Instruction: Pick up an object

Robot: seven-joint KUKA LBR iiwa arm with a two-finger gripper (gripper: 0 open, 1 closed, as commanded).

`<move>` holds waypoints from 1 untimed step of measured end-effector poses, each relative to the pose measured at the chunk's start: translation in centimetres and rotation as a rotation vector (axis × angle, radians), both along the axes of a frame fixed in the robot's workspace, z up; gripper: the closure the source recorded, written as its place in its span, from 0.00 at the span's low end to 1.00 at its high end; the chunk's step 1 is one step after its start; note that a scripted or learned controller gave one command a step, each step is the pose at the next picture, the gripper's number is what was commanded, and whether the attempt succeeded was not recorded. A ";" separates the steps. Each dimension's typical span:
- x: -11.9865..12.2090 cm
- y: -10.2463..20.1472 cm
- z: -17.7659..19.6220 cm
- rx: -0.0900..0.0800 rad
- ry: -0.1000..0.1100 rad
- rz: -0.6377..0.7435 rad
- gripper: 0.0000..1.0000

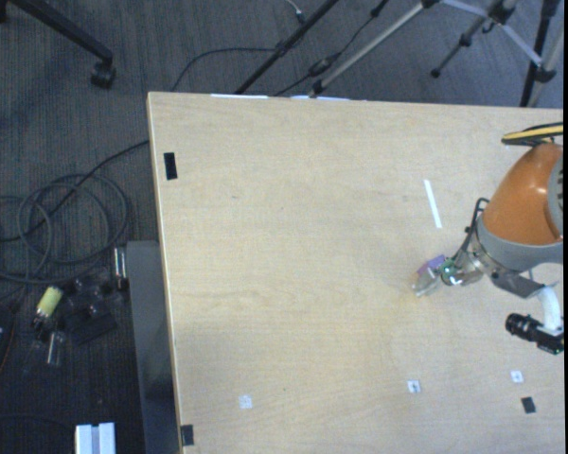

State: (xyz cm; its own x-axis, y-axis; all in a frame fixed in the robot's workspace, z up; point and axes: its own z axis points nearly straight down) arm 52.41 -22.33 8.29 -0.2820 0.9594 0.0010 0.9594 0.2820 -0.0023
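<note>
The camera view looks down at a slant on a pale wooden bench top (293, 253) that takes up most of the frame from the centre to the right edge. The arm (525, 211) comes in from the right at mid height; its orange band shows as a rounded dome, with a grey ring just below it. From that ring the gripper (434, 276) reaches leftward and slightly down, its tip low over the wood in the right-centre of the frame. The tip is small and blurred, grey with a hint of purple and green, and whether it is open, closed or holding anything cannot be told.

No object to pick can be made out on the bench with any certainty. Closest to the gripper is a thin white strip (433, 203), lying flat on the wood above the tip and apart from it, tilted a little from upright in the frame. A black mark (169, 165) sits near the bench's upper left corner, and small pale tags (414, 386) lie toward the lower right, well below the gripper.

Left of the bench, on dark carpet, lie coiled black cables (57, 220). A chair base (52, 22) stands in the upper left, and tripod legs (473, 12) cross the top right.
</note>
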 end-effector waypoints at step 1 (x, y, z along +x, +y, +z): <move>1.0 0.0 8.6 -0.001 -0.002 -0.088 1.00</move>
